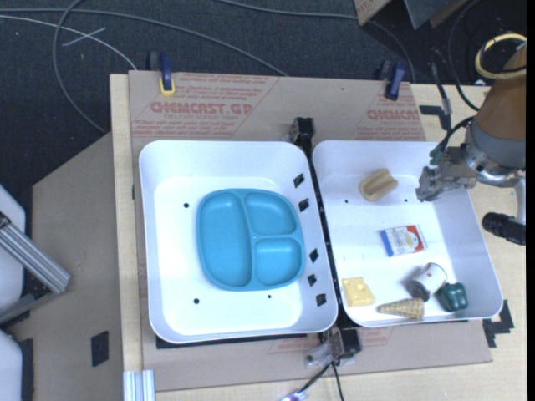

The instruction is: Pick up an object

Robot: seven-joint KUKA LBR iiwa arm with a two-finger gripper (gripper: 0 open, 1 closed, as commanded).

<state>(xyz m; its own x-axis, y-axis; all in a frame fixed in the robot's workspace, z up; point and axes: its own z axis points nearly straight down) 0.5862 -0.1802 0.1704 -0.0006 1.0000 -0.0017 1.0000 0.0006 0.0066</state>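
Currently my claw [430,182] hangs over the upper right edge of the right bin [468,232]; I cannot tell its opening or any hold. Near it to the left lies a tan bread roll [378,184]. Below: small blue-and-white packet [404,240], cheese slice [358,291], cone [403,309], green bottle [452,296]. Left bin [167,224] bears a blue divided plate [250,239].

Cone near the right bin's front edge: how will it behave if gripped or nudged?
The cone lies on its side, so a nudge would probably swing it in an arc around its tip rather than slide it straight. Its taper may let it squirt out of a pinch. It looks small, likely light; the yellow block and grey piece nearby could get bumped.
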